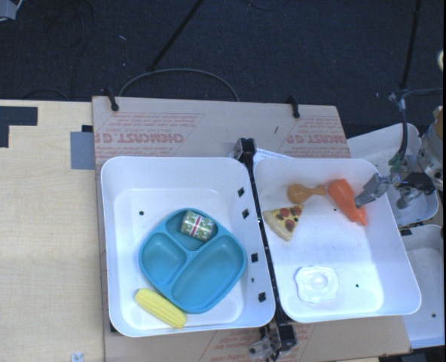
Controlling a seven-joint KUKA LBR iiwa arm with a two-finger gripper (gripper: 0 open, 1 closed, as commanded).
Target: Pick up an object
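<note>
Gripper [389, 188] parked at the right rim of the right white bin [404, 277], just beside the orange plastic carrot [348, 200].

Fingers look spread apart with nothing between them, though it's a bit blurry at that edge. The carrot lies at a slant in the far right part of the bin, with a brown toy drumstick [304, 193] and a pizza slice toy [285, 221] to its left. I'd straddle the carrot across its narrow width, drop low, then close, so it doesn't squirt out sideways.
</note>
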